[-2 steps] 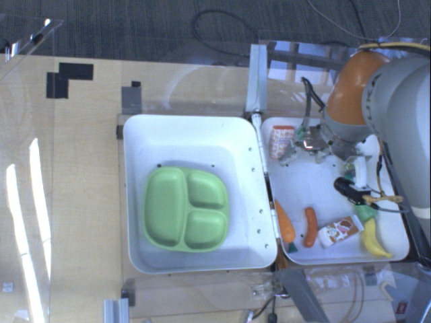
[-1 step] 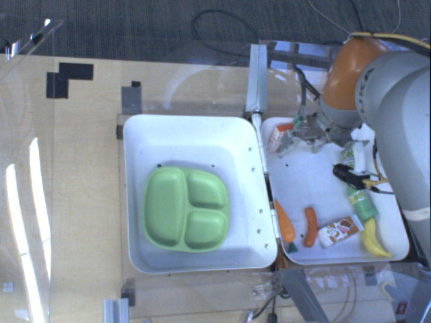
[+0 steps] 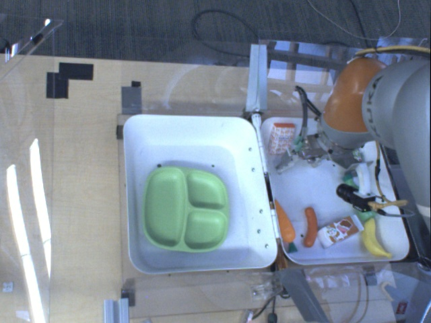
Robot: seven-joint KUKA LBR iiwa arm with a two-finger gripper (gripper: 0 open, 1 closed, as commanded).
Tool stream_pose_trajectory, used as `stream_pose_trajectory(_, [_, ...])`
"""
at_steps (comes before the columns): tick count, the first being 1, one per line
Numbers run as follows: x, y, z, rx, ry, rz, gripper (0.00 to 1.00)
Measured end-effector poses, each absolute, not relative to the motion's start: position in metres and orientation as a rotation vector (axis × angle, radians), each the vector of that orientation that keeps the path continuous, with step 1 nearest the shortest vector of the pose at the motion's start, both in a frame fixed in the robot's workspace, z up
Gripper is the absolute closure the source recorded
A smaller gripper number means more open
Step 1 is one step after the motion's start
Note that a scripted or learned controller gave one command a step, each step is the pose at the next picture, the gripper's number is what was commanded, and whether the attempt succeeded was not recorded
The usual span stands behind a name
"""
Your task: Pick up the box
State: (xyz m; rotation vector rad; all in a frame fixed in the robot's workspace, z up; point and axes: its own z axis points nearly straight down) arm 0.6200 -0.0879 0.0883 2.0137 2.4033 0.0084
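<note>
A pale wooden bench (image 3: 81, 200) carries two shallow white bins side by side, with dark carpet and a loose cable beyond. The box (image 3: 282, 138) — small, white and orange, standing at the far corner of the right bin (image 3: 323, 180) — sits just to the camera-left of my gripper (image 3: 301, 148), close beside it and perhaps touching. I cannot tell from this slant whether there is contact, and nothing shows the box between anything of mine, so I do not count it as held. Whether I am released or clenched I cannot tell; my wrist and the orange band hide that.

I judge this to be the approach, near its end: I am low in the bin and alongside the box, not yet over it. The next move calls for a small shift toward the box so it sits squarely in my grasp, minding the bin wall right behind it.

Nearer the camera than my gripper lie a carrot (image 3: 286, 225), a sausage (image 3: 310, 227), a small carton (image 3: 339, 232) and a banana (image 3: 373, 239) — all well apart from the box. The left bin (image 3: 195, 130) holds a green divided plate (image 3: 187, 208).
</note>
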Motion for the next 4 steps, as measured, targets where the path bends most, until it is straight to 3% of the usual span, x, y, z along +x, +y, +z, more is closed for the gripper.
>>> stream_pose_trajectory(1, [0.662,-0.089,0.087,1.987,2.425,0.006,0.0])
stream_pose_trajectory(2, [0.668,-0.09,0.087,1.956,2.457,-0.006,0.0])
stream_pose_trajectory(3, [0.628,-0.156,0.088,2.071,2.354,0.008,0.0])
stream_pose_trajectory(4, [0.637,-0.093,0.088,1.888,2.503,0.009,0.0])
